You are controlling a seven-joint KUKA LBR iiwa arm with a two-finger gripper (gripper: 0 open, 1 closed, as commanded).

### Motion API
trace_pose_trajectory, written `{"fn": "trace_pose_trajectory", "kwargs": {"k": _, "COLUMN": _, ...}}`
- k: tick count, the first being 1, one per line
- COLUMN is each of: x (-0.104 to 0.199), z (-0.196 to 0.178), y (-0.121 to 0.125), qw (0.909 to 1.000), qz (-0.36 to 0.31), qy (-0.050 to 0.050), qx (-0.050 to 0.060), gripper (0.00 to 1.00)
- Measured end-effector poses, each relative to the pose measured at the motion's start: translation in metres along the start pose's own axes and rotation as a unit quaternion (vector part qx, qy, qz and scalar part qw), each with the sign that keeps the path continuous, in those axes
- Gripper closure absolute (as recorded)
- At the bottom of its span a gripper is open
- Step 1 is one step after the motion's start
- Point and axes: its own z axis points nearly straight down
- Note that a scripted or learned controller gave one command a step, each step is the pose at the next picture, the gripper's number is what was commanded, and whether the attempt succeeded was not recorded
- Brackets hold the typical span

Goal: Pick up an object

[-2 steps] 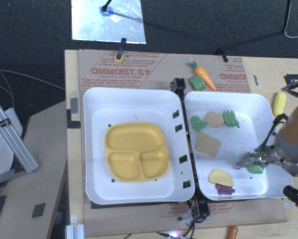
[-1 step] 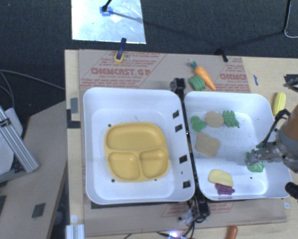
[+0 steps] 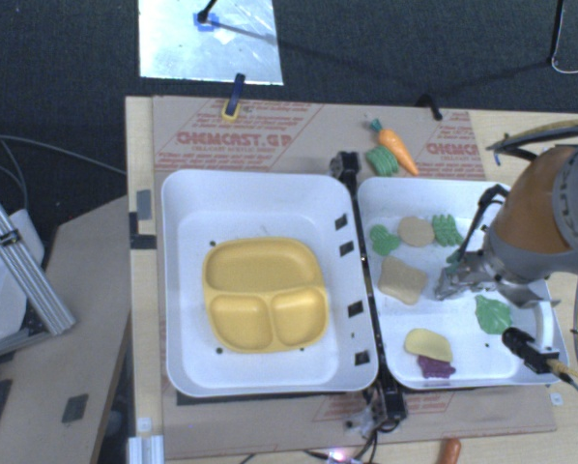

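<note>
Camera view, gripper (image 3: 450, 283) low in right bin (image 3: 521, 373), finger state cannot be told, just beside tan slab (image 3: 402, 280), green leaf (image 3: 493, 313) near right rim, yellow tray (image 3: 265, 292) centred in left bin (image 3: 187, 211), open floor around it

we cannot tell how the gripper (image 3: 450, 284) fingers stand; they are small and blurred against the right bin (image 3: 386, 361). the arm (image 3: 550, 211) is cut off by the right edge and covers part of that bin's far side. an orange thing (image 3: 449, 449) is cut by the bottom edge.
</note>
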Motion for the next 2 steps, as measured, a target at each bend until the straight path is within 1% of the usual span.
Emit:
{"fn": "trace_pose_trajectory", "kwargs": {"k": 1, "x": 0.064, "z": 0.000, "y": -0.049, "qw": 1.0000, "qz": 0.002, "qy": 0.001, "qx": 0.003, "gripper": 1.00}}
{"fn": "trace_pose_trajectory", "kwargs": {"k": 2, "x": 0.060, "z": -0.011, "y": -0.047, "qw": 1.0000, "qz": 0.003, "qy": 0.000, "qx": 0.000, "gripper": 1.00}}
